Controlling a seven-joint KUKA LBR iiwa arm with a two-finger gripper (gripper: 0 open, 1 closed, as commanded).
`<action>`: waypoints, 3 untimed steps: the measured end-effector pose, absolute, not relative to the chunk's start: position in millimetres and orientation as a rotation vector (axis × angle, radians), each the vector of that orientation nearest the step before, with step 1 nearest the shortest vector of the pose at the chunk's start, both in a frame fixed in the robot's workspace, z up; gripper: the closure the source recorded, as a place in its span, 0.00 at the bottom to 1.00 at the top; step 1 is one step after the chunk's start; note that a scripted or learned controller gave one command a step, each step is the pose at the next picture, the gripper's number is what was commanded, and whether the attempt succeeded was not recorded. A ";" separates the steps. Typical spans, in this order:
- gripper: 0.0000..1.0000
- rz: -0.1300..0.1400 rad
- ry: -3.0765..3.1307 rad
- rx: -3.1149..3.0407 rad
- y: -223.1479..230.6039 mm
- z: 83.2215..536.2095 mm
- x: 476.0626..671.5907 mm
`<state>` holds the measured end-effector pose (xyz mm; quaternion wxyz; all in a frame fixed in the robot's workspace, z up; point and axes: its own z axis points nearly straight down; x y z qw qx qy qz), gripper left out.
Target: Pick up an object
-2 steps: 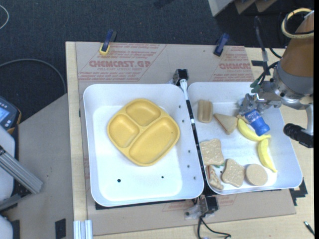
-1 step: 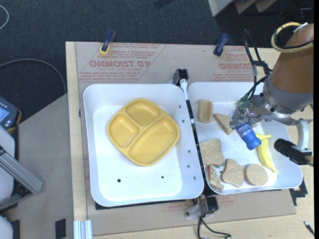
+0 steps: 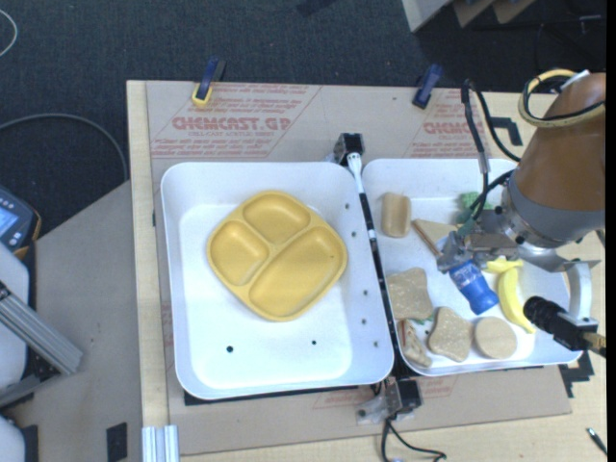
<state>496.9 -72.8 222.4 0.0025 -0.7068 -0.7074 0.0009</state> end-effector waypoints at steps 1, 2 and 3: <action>1.00 -0.001 -2.222 -2.224 -86.2 234.8 498.8; 1.00 -0.001 -2.224 -2.222 -86.7 227.4 509.9; 1.00 0.003 -2.218 -2.219 -83.2 214.1 497.5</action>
